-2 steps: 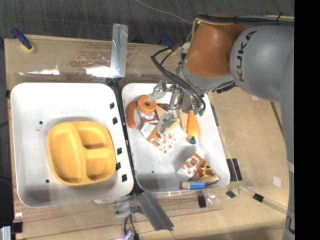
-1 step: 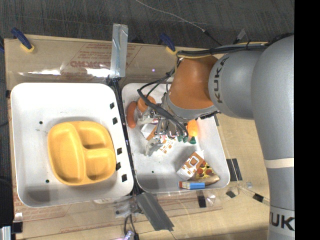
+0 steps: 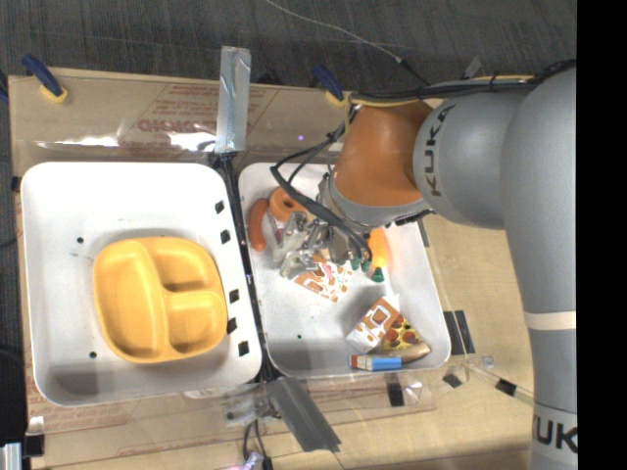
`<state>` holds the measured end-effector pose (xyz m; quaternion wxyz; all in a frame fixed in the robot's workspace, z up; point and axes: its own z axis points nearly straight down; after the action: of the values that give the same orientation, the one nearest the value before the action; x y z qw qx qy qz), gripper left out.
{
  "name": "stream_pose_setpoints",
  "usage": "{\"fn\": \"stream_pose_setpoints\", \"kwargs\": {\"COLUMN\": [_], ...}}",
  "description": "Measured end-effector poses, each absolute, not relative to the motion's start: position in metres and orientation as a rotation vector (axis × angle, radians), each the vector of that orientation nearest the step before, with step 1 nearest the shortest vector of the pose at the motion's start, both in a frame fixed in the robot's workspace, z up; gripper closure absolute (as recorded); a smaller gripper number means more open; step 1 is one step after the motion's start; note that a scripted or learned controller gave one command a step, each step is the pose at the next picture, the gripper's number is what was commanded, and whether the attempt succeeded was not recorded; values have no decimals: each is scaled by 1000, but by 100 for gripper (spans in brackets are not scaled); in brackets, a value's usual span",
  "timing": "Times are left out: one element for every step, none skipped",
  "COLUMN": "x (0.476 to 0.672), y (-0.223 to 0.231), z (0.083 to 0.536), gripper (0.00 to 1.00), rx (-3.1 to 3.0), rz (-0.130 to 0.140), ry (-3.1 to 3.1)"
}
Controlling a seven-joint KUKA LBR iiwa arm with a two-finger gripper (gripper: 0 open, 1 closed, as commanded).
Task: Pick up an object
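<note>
Two bins: we are seeing a yellow divided plastic tray [image 3: 159, 297] lying in the left white bin [image 3: 44, 213].
Gripper [image 3: 312, 245]: hanging low over the right white bin [image 3: 431, 302]; grip unreadable.
Objects: orange rounded toy [image 3: 260, 221] just beside it, small printed cartons [image 3: 377, 323] nearer the front.

Two shallow white bins [image 3: 44, 262] [image 3: 421, 292] sit side by side. One yellow plastic tray with sections [image 3: 160, 298] lies in one bin. The other holds several small colourful things, too jumbled to count.
</note>
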<state>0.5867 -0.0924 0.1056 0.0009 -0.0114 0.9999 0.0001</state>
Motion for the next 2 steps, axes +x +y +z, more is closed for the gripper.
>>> {"fn": "stream_pose_setpoints", "kwargs": {"x": [660, 645], "y": [-83, -100], "z": [234, 196], "gripper": [100, 100], "rx": [-67, -1062], "rz": [-3, 0], "ry": [3127, 2956]}}
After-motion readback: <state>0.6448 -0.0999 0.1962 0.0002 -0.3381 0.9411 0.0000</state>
